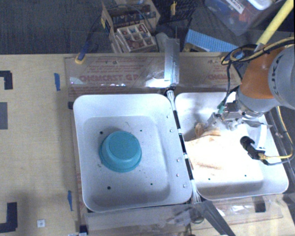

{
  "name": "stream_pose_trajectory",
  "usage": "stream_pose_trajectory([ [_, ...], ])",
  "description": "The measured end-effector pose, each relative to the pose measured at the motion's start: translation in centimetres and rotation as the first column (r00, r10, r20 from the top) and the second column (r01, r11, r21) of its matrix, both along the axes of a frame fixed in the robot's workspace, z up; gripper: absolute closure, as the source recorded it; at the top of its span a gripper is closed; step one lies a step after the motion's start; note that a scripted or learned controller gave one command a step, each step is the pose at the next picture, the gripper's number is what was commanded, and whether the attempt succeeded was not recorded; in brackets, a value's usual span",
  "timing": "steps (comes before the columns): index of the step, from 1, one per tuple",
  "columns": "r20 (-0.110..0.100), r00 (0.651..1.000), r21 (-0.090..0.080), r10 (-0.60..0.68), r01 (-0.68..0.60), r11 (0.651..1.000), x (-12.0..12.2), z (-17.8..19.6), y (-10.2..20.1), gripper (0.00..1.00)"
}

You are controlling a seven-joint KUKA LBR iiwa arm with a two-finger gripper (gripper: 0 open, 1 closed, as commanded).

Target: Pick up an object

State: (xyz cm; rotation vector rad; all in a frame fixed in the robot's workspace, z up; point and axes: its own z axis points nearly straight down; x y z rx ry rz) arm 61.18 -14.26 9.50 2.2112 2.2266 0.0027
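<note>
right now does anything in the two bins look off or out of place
Nothing looks spilled or broken. The blue bowl sits upside down in the left bin, apart from its walls. In the right bin, glare washes out a pale tan object beside the end effector, so its shape is hard to tell.

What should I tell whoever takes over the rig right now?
End effector: low over the right bin, at its back half; its grip state is unclear from this view.
Things: a blue bowl sits upside down in the left bin. A tan, washed-out item lies in the right bin just left of the end effector.
Done: nothing visibly lifted.
Left: grasp an object and raise it.
</note>
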Motion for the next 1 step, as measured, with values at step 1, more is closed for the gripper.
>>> stream_pose_trajectory([
  [1,0.003,0.967,-0.001,0.255,-0.255,0.967,1.04,-0.59,2.68,0.0],
])
